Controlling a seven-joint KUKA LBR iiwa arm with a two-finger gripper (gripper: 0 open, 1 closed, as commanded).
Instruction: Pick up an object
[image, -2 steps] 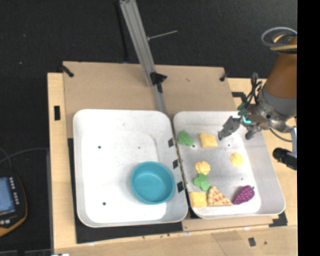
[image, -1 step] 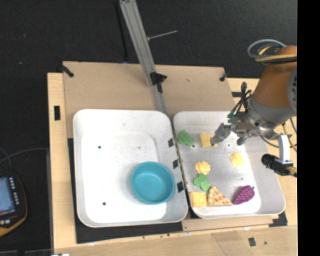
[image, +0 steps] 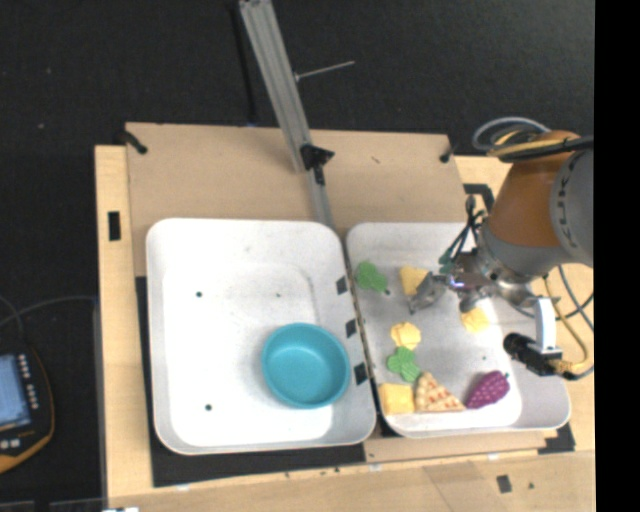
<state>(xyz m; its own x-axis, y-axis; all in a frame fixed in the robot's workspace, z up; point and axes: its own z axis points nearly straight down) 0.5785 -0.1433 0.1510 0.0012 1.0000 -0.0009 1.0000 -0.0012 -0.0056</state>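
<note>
A: Which piece would you go for? The claw (image: 432, 292) sits low in the upper middle of the right bin (image: 520, 415), just right of the yellow wedge (image: 412, 279).

B: That wedge, I'd judge. It looks like small moulded toy food: light, stiff, probably smooth enough to slip, so take it across its flat sides, not by a corner.

A: Is the claw shut on anything?

B: Cannot tell; the tip is a dark blur at this slant, and nothing plainly sits in it.

A: What else is close by?

B: A green leafy piece (image: 371, 276) to the left near the bin's wall, a yellow lump (image: 475, 319) to the right under the wrist, and lower down a yellow piece (image: 405, 333), a green piece (image: 404, 364), a pizza slice (image: 436, 394), a yellow block (image: 396, 399) and purple grapes (image: 487, 389).

A: And the surface?

B: Smooth white plastic, shallow walls; things would likely slide if nudged. The left bin (image: 200, 260) holds a blue bowl (image: 305, 365). Both bins rest on a tan counter (image: 220, 170).
</note>
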